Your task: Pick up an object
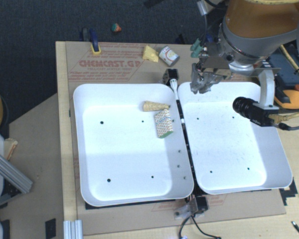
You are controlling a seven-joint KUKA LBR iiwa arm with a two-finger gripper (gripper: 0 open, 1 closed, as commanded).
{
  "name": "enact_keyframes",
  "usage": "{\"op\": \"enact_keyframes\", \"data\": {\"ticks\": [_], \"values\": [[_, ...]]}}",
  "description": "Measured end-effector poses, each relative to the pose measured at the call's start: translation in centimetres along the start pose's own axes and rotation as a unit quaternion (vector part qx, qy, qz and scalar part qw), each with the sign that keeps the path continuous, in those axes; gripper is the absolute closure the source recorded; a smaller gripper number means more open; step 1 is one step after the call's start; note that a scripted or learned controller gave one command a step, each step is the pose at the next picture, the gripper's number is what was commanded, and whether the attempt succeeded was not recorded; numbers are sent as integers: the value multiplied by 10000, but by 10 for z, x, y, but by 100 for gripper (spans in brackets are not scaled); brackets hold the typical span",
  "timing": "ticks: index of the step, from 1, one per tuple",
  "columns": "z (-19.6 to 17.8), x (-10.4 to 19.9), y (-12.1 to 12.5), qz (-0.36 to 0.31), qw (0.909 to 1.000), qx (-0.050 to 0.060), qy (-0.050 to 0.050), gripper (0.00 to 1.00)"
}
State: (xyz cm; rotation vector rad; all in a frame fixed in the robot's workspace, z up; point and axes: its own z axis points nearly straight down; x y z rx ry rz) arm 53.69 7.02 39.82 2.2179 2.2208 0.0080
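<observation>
Objects in left bin [89,133], upper-right part, just beside divider: tan cone-like piece [155,106], long axis 9-to-3, narrow end toward 3 o'clock; patterned packet [163,123] touching below it, long axis near 12-to-6. Gripper [201,85] above right bin [269,153] far-left corner, holding nothing visible; fingers' spread cannot be told.

Two things lie in my left bin [89,133], toward its far right corner. A tan, cone-like piece [155,106] lies on its side, pointing right. Just nearer, almost touching it, a patterned green-and-white packet [163,123] lies flat, close to the bin's right wall.
</observation>
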Motion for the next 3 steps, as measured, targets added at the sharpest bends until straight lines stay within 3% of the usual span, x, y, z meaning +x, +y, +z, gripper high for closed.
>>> {"op": "enact_keyframes", "data": {"ticks": [1,2,3], "values": [[75,108,-5,-49,10000,81,-2,100],[166,157,3,-17,10000,87,-19,100],[69,155,-52,-14,10000,-1,16,100]]}}
